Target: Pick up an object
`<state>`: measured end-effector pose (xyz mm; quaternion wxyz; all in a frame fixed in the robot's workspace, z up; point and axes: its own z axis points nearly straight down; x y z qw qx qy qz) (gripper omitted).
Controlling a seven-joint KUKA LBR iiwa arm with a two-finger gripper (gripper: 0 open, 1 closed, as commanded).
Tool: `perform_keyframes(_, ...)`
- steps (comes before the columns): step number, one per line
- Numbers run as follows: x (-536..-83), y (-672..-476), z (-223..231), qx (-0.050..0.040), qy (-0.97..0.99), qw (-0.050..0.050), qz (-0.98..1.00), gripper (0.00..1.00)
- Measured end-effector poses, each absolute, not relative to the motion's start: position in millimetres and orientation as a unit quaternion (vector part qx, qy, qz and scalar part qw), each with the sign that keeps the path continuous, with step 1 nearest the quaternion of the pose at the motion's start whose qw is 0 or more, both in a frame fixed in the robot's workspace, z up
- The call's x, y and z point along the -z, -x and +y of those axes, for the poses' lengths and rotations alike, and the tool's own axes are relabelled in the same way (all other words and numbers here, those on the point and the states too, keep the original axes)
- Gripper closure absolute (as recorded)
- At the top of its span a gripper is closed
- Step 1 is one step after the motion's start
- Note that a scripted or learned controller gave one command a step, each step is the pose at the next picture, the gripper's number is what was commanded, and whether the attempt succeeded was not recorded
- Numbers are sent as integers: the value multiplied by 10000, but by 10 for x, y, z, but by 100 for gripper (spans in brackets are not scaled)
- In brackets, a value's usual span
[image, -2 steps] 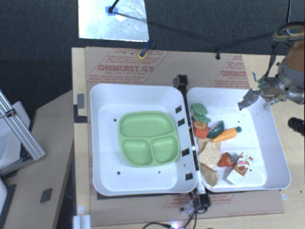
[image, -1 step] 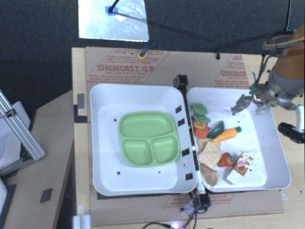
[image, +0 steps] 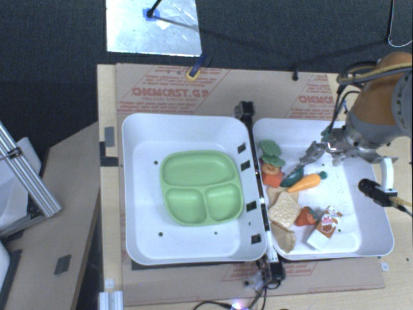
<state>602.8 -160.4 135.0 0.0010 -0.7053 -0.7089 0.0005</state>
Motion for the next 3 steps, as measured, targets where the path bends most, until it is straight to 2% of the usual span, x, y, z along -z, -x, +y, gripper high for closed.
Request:
perform_keyframes(1, -922, -6088, -1613, 52, 7065, -72, -7077, 0)
perform_keyframes(2, -1034, -6088, -1625, 46, 7061, -91, -7080, 100)
perform_keyframes(3, -1476, -6128, -1591, 12, 7054, -18, -7088, 100)
